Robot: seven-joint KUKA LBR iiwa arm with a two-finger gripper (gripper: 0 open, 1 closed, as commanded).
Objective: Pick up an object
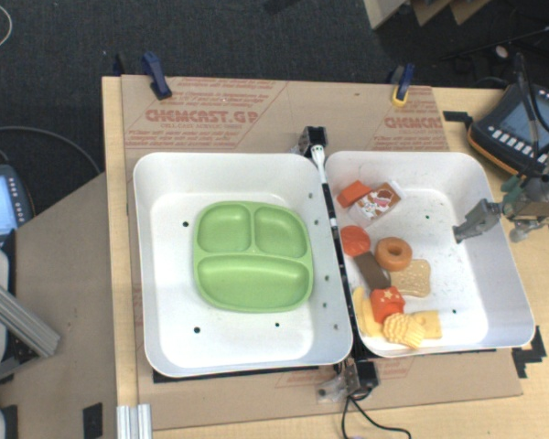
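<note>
Arm comes in from 3 o'clock; gripper (pixel 476 219) sits low over the right bin (pixel 494 314), near its 3 o'clock wall. Too small and foreshortened here, so whether it is apart or together: can't tell. Nothing visible in it, so no grasp claimed.

Candidate objects are all bunched along the right bin's 9 o'clock side, hard against the divider. From 12 to 6 o'clock down that cluster:
- orange block (pixel 352 193) with a red-and-white packet (pixel 379 201) just beside it at 3 o'clock
- red round piece (pixel 354 240)
- donut (pixel 394 252), lying flat, touching a tan slice (pixel 415 278) at its 5 o'clock
- dark brown bar (pixel 375 272) between red piece and the lower pile
- red pepper-like piece (pixel 387 302) on top of yellow crinkle pieces (pixel 404 328), at the 6 o'clock wall

Gripper is well apart from the cluster; bare bin floor between them. My read: approach stage, target not yet chosen or reached.

Left bin (pixel 156 245) holds a green divided tray (pixel 253 256), centred, compartments bare. Likely the drop target, hence parked flat in the middle.

Judgement: donut or packet are the easiest picks, being more exposed. Lower pile is stacked and touching, so a pinch there risks dragging neighbours. Items against the divider leave little finger clearance on the 9 o'clock side.
</note>
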